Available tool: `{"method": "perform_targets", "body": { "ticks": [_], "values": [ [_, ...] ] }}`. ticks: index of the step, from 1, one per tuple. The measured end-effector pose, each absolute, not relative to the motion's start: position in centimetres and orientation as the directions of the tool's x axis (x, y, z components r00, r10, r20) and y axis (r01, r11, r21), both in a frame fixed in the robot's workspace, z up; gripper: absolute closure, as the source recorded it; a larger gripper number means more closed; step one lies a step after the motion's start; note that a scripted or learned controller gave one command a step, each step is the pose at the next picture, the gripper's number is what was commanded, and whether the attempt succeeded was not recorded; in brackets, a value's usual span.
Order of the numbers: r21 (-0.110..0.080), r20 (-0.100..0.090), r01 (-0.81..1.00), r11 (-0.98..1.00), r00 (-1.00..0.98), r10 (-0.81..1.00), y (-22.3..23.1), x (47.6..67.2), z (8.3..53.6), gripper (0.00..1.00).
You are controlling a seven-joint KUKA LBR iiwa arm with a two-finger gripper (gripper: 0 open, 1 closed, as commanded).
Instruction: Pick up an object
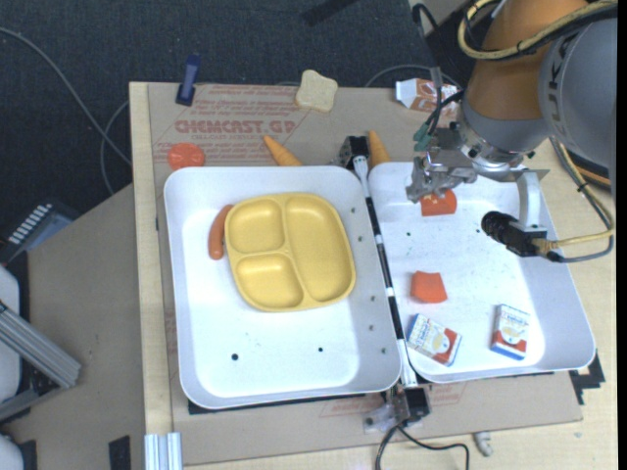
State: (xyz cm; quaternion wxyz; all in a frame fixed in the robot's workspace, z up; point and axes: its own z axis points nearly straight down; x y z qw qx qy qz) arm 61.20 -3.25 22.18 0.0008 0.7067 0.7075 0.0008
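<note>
My gripper (436, 186) hangs over the far left part of the right bin (558, 292). A small red-orange block (440, 204) sits directly at its lower tip, touching or nearly touching it. Whether the block is gripped or resting on the bin floor I cannot tell. A second orange block (428, 286) lies lower in the same bin. Two small printed cartons (432, 340) (509, 330) lie near that bin's front edge.
The left bin (196, 341) holds a yellow divided plate (291, 250) with a sausage (217, 231) beside it. On the cardboard behind the bins lie a bread slice (316, 90), two carrots (281, 151) (377, 147), an orange disc (184, 155), a blue item (187, 78) and another carton (421, 93).
</note>
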Motion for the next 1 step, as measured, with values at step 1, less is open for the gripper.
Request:
{"method": "perform_targets", "body": {
  "ticks": [1],
  "values": [
    [0.0, 0.001, 1.0, 0.002, -0.002, 1.0, 1.01, 60.19, 23.26, 1.0]
  ]
}}
